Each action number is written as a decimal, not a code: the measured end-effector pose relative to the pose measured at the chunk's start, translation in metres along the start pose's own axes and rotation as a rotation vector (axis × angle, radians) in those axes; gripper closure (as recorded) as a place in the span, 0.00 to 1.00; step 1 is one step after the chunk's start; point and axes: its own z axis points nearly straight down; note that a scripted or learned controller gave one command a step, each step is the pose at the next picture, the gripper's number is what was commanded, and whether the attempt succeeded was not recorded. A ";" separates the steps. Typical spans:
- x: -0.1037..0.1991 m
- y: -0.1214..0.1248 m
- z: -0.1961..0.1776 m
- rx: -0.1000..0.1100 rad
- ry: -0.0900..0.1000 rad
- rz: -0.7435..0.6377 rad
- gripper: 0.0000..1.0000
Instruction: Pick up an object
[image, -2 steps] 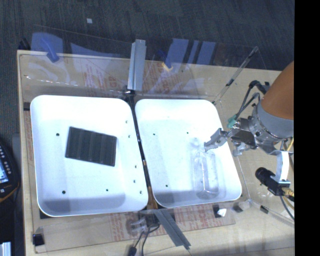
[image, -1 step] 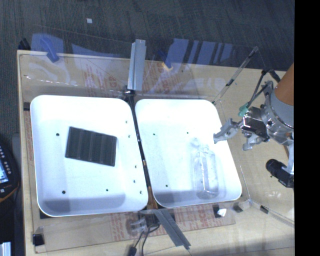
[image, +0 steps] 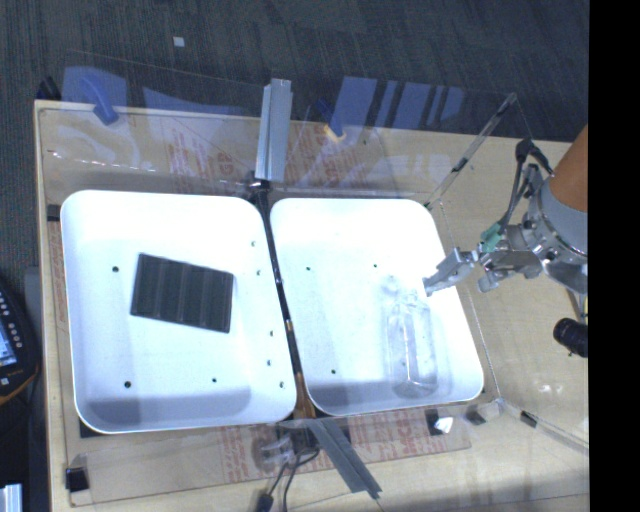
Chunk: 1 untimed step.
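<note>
- One pale wooden bench (image: 520, 470) carries everything, with dark carpeted floor beyond its far edge.
- Clear plastic panels (image: 150, 130) stand upright along the far side of the bench, joined at one grey metal post (image: 273, 130) that rises just behind the place where the bins meet.
- Two shallow white rectangular bins sit side by side, their inner rims touching along a dark seam: the left bin (image: 80, 300) and the right bin (image: 330, 230).
- One grey robot arm with an orange band (image: 565, 200) reaches in from the right edge, low over the bench, its wrist roughly level with the middle of the right bin.
- One flat dark grey ribbed rectangular pad (image: 183, 292) lies in the left bin, left of centre, turned slightly off square, well apart from the walls.
- One clear plastic bottle (image: 408, 345) lies on its side in the right bin, close to the right wall, its narrow neck toward the far side and its base toward the near wall.
- One two-finger metal gripper (image: 440, 278) points leftward across the right rim of the right bin, its tip just beside the neck end of the bottle; I cannot tell whether it touches.
- Whether the gripper is open or closed cannot be told from this angle, and nothing can be made out between its tips.
</note>
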 end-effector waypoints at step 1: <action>-0.009 -0.001 0.021 0.001 0.000 0.266 0.00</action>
